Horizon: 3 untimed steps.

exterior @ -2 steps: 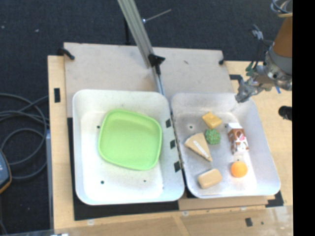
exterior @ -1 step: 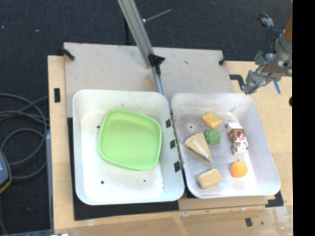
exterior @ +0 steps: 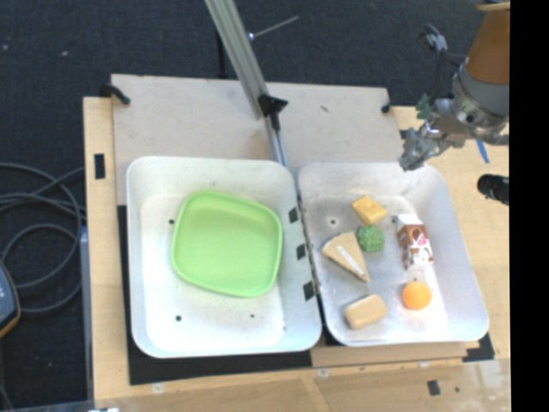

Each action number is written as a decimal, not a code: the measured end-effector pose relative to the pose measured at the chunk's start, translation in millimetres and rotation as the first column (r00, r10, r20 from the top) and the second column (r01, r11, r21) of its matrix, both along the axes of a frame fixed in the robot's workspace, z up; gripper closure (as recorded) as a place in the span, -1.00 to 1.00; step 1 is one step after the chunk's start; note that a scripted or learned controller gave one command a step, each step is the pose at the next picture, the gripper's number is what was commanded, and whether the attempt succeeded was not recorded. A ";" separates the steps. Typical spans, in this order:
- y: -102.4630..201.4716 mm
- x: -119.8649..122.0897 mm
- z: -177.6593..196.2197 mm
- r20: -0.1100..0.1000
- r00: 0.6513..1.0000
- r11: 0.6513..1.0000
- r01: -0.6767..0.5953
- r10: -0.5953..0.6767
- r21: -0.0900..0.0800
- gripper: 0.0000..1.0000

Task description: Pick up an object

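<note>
At the front of the right bin (exterior: 455, 316) lies a tan block (exterior: 365, 312), and just beside it to the right an orange ball (exterior: 416, 295). Behind them there is one pale wedge (exterior: 346, 255), which touches a small green clump (exterior: 371, 239); what the clump is made of is hard to tell. Farther back sits one yellow cube (exterior: 370, 209). Along the right side lies one small carton (exterior: 413, 241) with a brown and white print, but the print is too blurred to read. So six objects are in this bin, one of each kind.

The left bin (exterior: 146, 316) holds one light green plate (exterior: 227, 243), flat on the floor of the bin.

The gripper (exterior: 414, 155) hangs over the far right corner of the right bin, well apart from all six objects. It is small and dark against the bench, so I cannot tell how it is set. The arm (exterior: 485, 67) is cut off by the frame's edge. One grey metal pole (exterior: 242, 54) rises behind the bins.
</note>
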<state>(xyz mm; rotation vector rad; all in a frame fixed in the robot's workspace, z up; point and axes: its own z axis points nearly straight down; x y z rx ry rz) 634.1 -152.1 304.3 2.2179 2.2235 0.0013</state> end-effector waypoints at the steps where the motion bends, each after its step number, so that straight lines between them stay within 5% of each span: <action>1: 48.1 -7.6 -18.4 -0.002 1.000 1.000 -0.001 0.001 0.001 1.00; 3: 164.5 -19.3 -31.2 0.000 1.000 1.000 -0.002 0.002 0.001 1.00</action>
